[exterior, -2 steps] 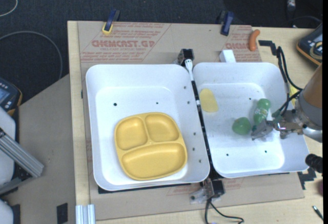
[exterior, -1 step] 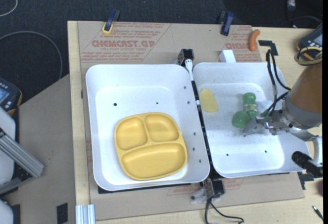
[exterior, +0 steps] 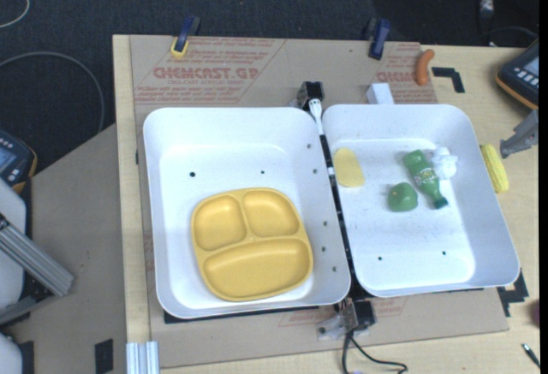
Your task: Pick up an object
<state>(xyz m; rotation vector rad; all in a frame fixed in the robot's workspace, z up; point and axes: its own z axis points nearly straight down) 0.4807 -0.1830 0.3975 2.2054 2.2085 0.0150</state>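
Looking down on two white bins side by side. The left bin [exterior: 163, 192] holds a yellow divided plate [exterior: 250, 242], sitting toward 6 o'clock of that bin. The right bin [exterior: 467, 252] holds the loose items: a pale yellow oval piece [exterior: 348, 168] hard against its 9 o'clock wall, a small green lump [exterior: 402, 197] near centre, and a green bottle with a white cap [exterior: 426, 173] just beside the lump at its 1 o'clock.

Bottle's long axis runs roughly 11 to 5 o'clock, white cap at the upper right side, darker tip at the 5 o'clock end. A yellow corn-like piece [exterior: 496, 169] lies on the right bin's 3 o'clock rim, long axis near 12 to 6.

The gripper [exterior: 524, 138] is a grey sliver at the frame's 3 o'clock edge, outside the bin and well apart from everything inside. Can't tell how its jaws stand or whether they carry anything; too little of it shows.

Key relation: every candidate lies toward 9 o'clock from the gripper. The corn piece is nearest, then the bottle, then the lump. My read: nothing is picked yet, and the approach is the step in hand.
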